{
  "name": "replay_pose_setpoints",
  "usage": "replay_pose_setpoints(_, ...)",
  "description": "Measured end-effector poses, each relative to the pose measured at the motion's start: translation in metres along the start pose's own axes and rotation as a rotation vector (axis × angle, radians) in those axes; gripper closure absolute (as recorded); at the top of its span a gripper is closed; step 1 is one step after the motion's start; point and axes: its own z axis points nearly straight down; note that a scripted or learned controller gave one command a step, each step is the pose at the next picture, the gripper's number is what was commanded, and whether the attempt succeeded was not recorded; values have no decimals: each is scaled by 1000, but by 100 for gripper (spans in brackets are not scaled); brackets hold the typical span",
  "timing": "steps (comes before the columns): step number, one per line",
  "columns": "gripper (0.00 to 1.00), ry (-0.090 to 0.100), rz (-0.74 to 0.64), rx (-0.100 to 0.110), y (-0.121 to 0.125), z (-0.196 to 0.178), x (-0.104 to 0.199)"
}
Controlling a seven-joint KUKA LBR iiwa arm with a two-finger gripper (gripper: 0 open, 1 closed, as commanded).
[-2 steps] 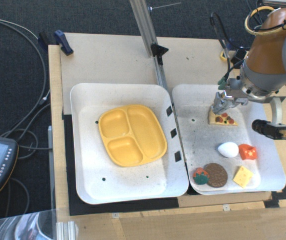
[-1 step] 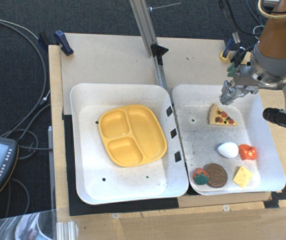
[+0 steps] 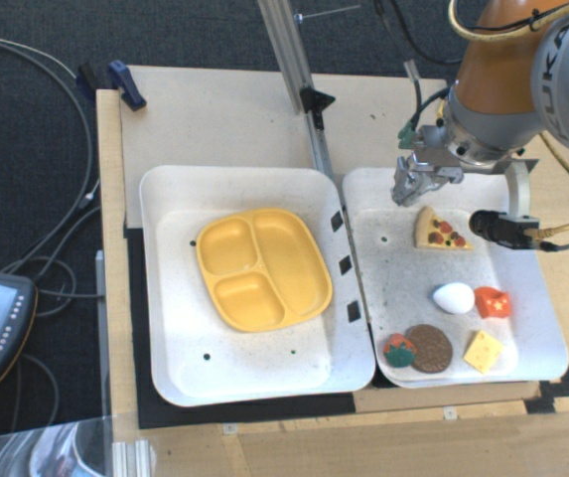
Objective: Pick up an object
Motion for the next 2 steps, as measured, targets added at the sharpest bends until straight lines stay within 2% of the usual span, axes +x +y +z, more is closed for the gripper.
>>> replay_pose_setpoints(2,100,0,1,-2,18,-8,101)
